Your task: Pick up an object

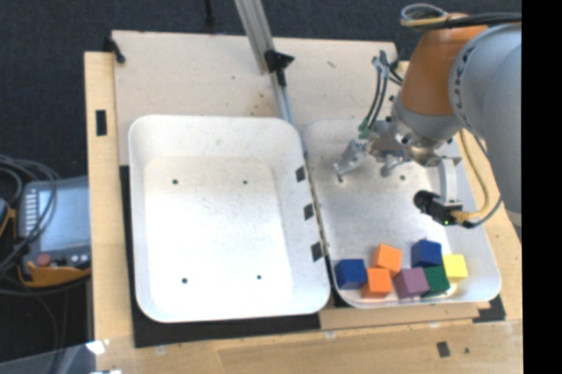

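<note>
**End effector high in the right bin, blocks huddled at the near rim**

The arm reaches in from the right and hangs over the far part of the right bin, with the end effector pointing toward the bin's far left side. Its fingers look spread apart, with nothing between them, so it is open and carries no load.

The things to pick are all in the near part of that same bin, packed close together along the near rim: a blue block, two orange blocks and, a purple block, a green block, a second blue block and a yellow block. Several touch or nearly touch. They are well apart from the end effector, with bare bin floor between.

The left bin sits just beside the right one, their rims meeting in the middle of the bench. A slanted metal rail rises from the far side.

My reading is that the pick has not begun: the open fingers suit an approach, but the tool is over bare floor. The crowding matters, since a finger coming down between neighbours has little room and may shove a block aside; the blue block at the left end and the yellow one at the right end offer freer sides. The rim close behind the cluster also limits the angle of descent
</note>
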{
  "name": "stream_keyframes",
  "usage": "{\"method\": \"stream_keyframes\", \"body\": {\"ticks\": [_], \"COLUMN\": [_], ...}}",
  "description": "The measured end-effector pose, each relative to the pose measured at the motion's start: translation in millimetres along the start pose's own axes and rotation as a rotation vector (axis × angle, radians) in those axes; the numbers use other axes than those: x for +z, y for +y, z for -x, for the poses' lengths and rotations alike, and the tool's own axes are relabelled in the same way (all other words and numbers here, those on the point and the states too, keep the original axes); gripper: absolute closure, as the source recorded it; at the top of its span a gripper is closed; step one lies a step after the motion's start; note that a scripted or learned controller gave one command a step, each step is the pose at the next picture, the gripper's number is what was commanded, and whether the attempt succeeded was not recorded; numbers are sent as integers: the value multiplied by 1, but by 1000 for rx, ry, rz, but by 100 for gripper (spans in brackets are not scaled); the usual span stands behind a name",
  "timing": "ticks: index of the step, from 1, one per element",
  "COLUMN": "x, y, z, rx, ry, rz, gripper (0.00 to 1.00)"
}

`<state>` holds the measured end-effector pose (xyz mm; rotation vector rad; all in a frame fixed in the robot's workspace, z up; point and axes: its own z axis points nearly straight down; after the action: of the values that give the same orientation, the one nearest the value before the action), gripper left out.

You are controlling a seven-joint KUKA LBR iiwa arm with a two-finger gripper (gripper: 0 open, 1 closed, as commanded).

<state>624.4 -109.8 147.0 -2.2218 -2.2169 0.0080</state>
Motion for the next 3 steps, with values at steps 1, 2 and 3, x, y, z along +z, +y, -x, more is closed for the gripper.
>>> {"method": "stream_keyframes", "body": {"ticks": [1,2,3], "x": [52,38,-10], "y": [0,2,-5], "z": [1,2,1], "rx": [2,8,4], "ry": [-1,1,1], "rz": [4,11,11], "gripper": [0,100,100]}}
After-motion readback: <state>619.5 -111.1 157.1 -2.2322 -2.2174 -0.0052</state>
